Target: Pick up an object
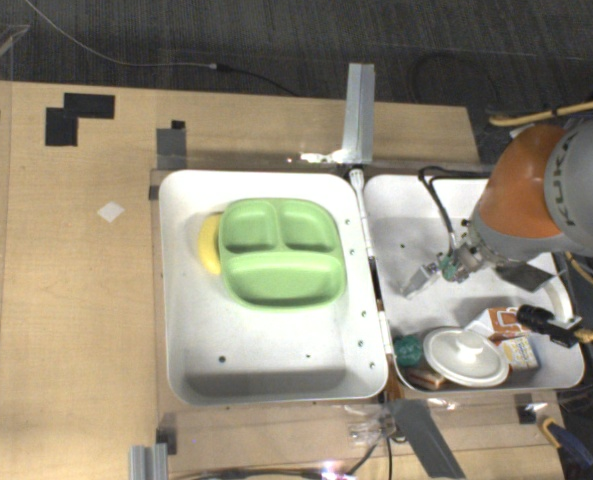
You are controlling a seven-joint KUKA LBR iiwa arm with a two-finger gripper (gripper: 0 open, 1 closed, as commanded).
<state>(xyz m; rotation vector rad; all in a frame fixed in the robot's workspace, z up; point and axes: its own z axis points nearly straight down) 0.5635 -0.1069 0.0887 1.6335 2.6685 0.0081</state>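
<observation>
Pincer (416, 278): low over bare floor of right bin (406, 208), nothing seen between fingers; whether apart or together, you cannot tell. Candidates: white lidded bowl (466, 356), small packets (511, 336), clustered at bin's near edge. Green tray (279, 250) in left bin (246, 368).

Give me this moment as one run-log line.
gripper: in right bin, over bare floor | holding: nothing seen | green tray: left bin | white lid: untouched

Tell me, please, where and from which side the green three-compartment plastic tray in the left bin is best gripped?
Probably the green three-compartment plastic tray by its near long rim, coming from above. It lies flat and upright, so the raised rim offers a thin edge; a yellow object crowds its left side.
</observation>
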